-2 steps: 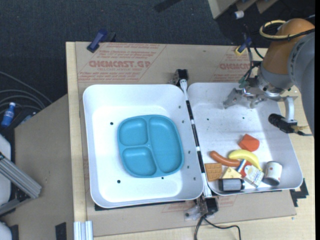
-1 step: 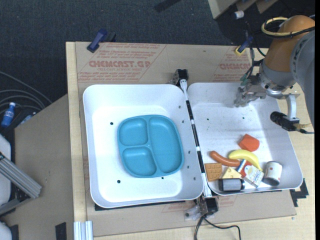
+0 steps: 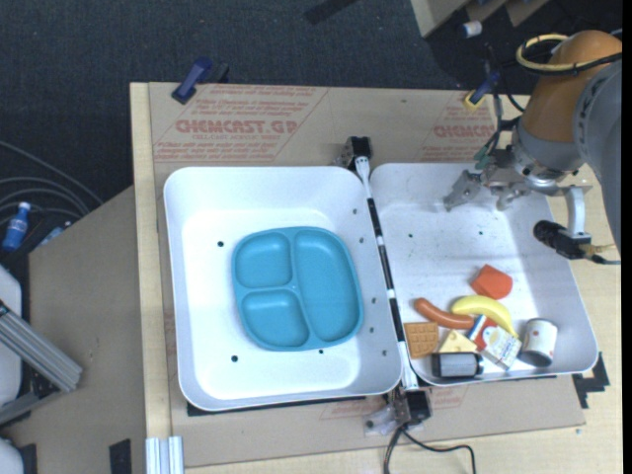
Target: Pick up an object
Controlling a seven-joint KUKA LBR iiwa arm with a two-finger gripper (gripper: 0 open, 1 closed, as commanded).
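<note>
My gripper (image 3: 484, 197) hangs over the far end of the right bin (image 3: 434, 181), its fingers spread open with nothing between them. The objects lie in a heap at the bin's near end, well apart from the gripper: an orange piece (image 3: 491, 282), a yellow banana (image 3: 484, 310), a reddish sausage (image 3: 439, 312), a tan cracker (image 3: 421, 339), a cheese wedge (image 3: 455, 344), a small black object (image 3: 456, 365), a colourful little box (image 3: 500, 347) and a white can (image 3: 538, 339) on its side.
The left bin (image 3: 180, 200) holds a blue divided plate (image 3: 296, 286). A black divider (image 3: 380, 255) runs between the bins. A blue clip (image 3: 191, 80) sits at the bench's far left corner.
</note>
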